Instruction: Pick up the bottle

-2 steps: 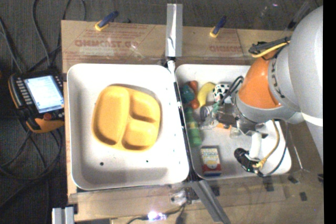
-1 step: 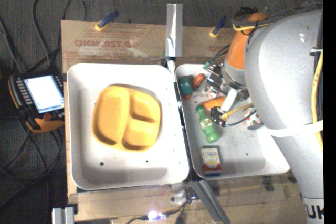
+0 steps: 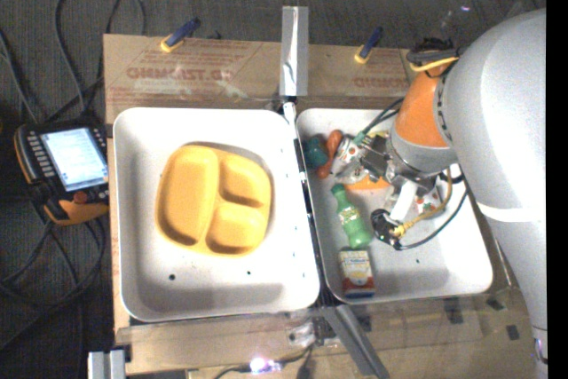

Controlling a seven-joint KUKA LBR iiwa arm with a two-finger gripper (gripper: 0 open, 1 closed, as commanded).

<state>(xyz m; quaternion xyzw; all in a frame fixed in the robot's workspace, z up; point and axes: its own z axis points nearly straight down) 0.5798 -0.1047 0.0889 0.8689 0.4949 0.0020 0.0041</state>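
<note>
- Green bottle (image 3: 351, 215) lies in the right bin (image 3: 461, 275) — near its left wall, above a small carton (image 3: 356, 272).
- Hand (image 3: 353, 155) hovers just above the bottle's cap; grip state — cannot tell.

The hand (image 3: 383, 191) sits low in the right bin (image 3: 461, 275), mid-right of the frame, under the wrist and a tangle of cables, so its fingers cannot be made out. The arm (image 3: 506, 129) runs off the right edge and hides the bin's upper right corner and right wall. An orange item (image 3: 366, 185) beneath the wrist is mostly covered. The teal and orange pieces (image 3: 321, 151) at the bin's upper left are too small to identify. The label on the small box (image 3: 356, 271) is unreadable.
</note>
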